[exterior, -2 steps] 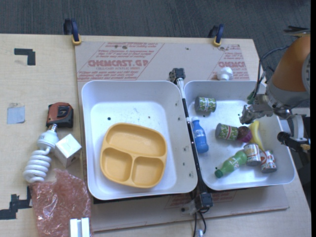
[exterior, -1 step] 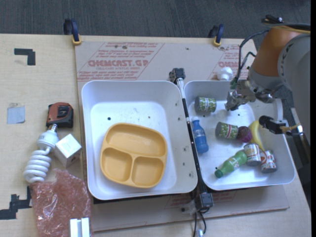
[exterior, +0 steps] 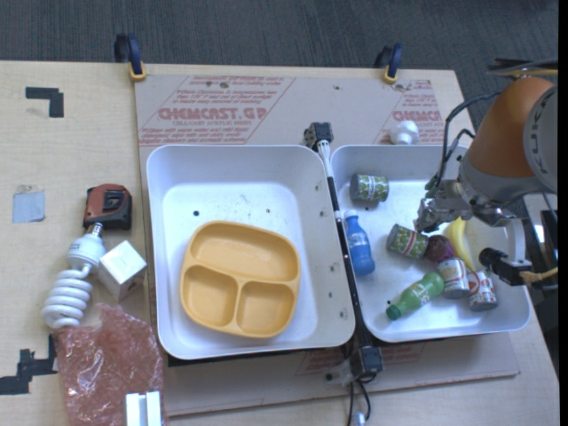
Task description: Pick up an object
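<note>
In the right white bin (exterior: pixel 497 322), your tool (exterior: pixel 432 217) is hovering just beside the small green-labelled tin can (exterior: pixel 407 241); whether it is gripping, you cannot tell.

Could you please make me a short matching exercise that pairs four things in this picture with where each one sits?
Things:
1. yellow divided tray
2. blue bottle
3. green bottle
4. spiral light bulb

Places:
A. on the bench, left of both bins
B. right bin, near its front edge
C. left bin
D. right bin, along its left wall

Pairs: 1-C, 2-D, 3-B, 4-A
</note>
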`<act>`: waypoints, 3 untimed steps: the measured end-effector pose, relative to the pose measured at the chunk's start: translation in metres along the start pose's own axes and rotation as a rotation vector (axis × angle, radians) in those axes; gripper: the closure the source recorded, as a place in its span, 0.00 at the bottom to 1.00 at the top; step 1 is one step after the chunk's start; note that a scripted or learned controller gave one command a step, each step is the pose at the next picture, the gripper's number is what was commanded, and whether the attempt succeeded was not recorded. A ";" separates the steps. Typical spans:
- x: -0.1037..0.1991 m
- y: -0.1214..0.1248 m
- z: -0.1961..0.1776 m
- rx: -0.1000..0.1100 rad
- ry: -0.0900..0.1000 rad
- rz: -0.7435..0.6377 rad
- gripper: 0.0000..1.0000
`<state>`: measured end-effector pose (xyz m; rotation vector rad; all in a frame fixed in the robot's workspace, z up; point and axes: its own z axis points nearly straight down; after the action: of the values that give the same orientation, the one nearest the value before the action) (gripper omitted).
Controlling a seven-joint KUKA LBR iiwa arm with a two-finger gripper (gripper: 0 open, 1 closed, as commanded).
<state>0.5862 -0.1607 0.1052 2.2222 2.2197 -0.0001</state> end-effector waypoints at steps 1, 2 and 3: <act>-0.039 0.065 0.012 -0.001 -0.001 -0.004 0.00; 0.010 0.073 0.012 0.000 0.000 -0.004 0.00; 0.010 0.001 0.013 0.000 0.000 0.000 0.00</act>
<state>0.5875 -0.1505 0.0926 2.2226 2.2192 0.0000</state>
